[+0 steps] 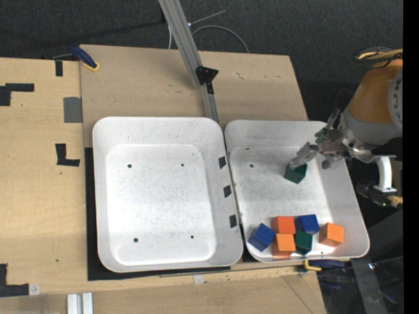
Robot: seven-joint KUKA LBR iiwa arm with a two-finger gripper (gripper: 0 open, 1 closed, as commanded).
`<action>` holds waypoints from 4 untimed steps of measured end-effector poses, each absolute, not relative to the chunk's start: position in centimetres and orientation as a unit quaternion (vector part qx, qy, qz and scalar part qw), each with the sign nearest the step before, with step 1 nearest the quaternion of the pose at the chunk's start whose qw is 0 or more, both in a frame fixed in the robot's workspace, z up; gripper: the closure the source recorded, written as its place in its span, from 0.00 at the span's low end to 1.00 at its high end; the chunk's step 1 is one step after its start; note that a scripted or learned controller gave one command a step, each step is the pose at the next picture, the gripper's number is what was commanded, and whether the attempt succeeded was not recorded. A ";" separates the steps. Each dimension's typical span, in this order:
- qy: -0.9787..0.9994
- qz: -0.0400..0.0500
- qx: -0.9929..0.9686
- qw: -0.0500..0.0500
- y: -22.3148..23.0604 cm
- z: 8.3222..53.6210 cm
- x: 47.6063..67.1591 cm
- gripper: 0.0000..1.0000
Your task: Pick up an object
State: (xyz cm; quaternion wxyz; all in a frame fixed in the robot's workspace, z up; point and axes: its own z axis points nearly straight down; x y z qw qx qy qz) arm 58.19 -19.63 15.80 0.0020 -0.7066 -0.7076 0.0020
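**Gripper down on a green block in the right bin**

Along the near wall of the right bin (340,175), a cluster of blocks is sitting packed together: a blue block (262,235) at its left end, two orange blocks (285,226) stacked one behind the other in the view, a dark green block (303,241), a second blue block (308,224), and a lone orange block (332,233) lying just apart at the right. Their touching faces are hiding one another, so exact contact is hard to judge. Farther back, open white floor is lying between this cluster and the gripper (300,167), which is pressing its closed fingers around a green block (296,173) near the bin's middle; the fingers are covering the block's upper part. The arm (373,106) is reaching in over the right wall, its far end cut off by the picture's edge. The left bin (105,175) is lying alongside, its rim touching the right bin's. Beyond both, a slanted metal pole (186,38) is crossing the bench (262,84).
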 end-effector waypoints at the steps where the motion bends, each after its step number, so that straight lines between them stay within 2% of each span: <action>1: -0.708 0.002 -0.707 0.003 -19.2 9.4 58.3 0.00; 2: -0.707 0.001 -0.707 0.001 -19.2 9.1 58.3 0.00; 3: -0.708 0.001 -0.706 0.001 -19.1 10.1 58.3 1.00; 4: -0.707 -0.001 -0.707 -0.002 -19.9 15.2 58.9 1.00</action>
